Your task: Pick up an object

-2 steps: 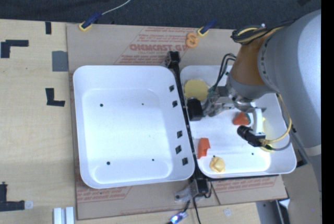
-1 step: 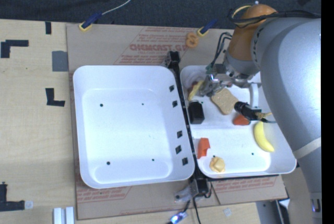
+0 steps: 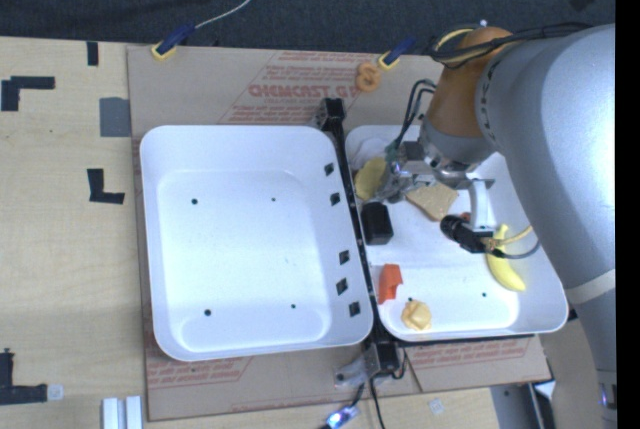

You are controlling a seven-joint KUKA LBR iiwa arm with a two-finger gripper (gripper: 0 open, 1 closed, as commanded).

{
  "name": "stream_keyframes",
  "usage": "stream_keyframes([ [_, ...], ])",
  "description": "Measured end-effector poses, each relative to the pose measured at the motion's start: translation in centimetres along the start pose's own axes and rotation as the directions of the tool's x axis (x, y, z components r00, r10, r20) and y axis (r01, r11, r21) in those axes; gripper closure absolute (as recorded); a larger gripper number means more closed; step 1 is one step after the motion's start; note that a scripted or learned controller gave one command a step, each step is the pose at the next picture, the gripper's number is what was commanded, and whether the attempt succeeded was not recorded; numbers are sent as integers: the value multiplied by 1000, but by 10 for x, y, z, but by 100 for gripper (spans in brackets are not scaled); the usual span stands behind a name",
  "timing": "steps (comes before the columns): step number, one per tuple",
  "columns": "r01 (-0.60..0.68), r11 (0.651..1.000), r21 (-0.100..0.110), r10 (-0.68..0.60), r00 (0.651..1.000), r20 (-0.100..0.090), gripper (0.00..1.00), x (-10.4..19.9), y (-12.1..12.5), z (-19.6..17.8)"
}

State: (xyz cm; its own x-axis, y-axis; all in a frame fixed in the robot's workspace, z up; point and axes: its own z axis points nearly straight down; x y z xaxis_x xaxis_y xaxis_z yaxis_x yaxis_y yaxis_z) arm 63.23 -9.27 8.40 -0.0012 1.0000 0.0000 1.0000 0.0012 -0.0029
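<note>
My gripper (image 3: 397,174) is low over the back left part of the right bin (image 3: 455,322). It sits right beside a pale yellow object (image 3: 369,178) by the bin's left wall, and I cannot tell whether it touches it. A tan flat piece (image 3: 432,203) lies just right of the gripper. In front of it lies a black block (image 3: 377,224). An orange-red block (image 3: 389,282) and a small yellow lump (image 3: 416,315) rest near the front, and a banana (image 3: 506,268) lies at the right.
The left bin (image 3: 160,217) stands beside the right one, with a black divider strip (image 3: 345,217) between them. Both rest on a cardboard sheet (image 3: 290,92). The grey arm (image 3: 560,147) covers the right bin's far right side.
</note>
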Motion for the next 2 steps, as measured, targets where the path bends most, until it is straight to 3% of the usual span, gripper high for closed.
stream_keyframes([
  [2, -3, 1000, 2, 3, 1000, 1, 100, -22, -75, -31],
])
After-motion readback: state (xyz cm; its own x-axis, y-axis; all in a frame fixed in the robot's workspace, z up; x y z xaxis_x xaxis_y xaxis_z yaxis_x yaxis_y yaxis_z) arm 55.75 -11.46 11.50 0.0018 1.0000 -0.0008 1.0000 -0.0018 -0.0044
